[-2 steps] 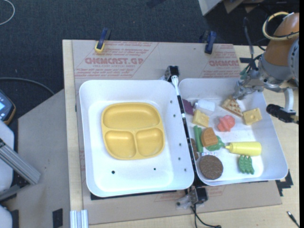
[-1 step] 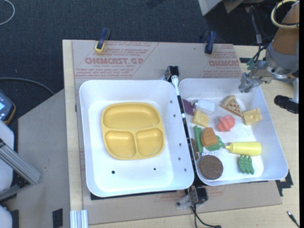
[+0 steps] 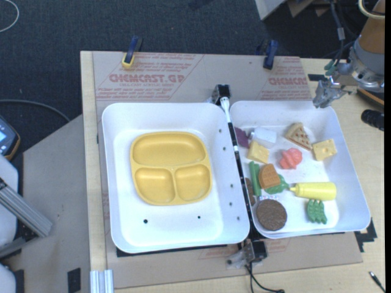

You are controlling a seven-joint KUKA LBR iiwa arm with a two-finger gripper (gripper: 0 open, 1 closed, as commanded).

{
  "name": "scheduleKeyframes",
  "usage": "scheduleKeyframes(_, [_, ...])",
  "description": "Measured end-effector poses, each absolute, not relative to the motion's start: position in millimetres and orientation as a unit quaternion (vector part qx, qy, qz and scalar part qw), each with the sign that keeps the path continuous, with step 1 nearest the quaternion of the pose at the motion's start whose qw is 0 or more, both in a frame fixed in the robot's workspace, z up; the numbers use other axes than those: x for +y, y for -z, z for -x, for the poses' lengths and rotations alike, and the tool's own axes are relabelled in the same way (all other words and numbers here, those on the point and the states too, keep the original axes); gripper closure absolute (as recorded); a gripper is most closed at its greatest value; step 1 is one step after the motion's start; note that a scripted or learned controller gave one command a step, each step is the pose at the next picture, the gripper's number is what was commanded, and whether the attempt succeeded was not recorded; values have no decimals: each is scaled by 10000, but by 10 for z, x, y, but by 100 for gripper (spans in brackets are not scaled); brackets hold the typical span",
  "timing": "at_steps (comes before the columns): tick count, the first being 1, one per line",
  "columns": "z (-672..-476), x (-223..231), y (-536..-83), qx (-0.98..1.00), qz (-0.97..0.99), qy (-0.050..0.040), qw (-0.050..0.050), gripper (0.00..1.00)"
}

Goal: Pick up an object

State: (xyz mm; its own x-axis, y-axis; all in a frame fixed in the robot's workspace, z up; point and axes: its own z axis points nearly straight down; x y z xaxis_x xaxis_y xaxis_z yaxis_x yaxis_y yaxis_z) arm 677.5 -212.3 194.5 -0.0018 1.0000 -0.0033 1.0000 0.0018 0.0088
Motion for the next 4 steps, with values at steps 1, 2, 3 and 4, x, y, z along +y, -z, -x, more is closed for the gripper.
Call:
scheduleKeyframes(1, [-6791, -2126, -2285, 7076, -7066, -17, 40, 100])
scheduleKeyframes(2, [-6397, -1832, -2249, 7074, -7068, 4, -13, 100])
scheduleKeyframes(3, [-6074, -1344, -2180, 7085, -7057, 2, -24, 100])
scheduleKeyframes(4, [-5805, -922, -2178, 7083, -7059, 4, -25, 100])
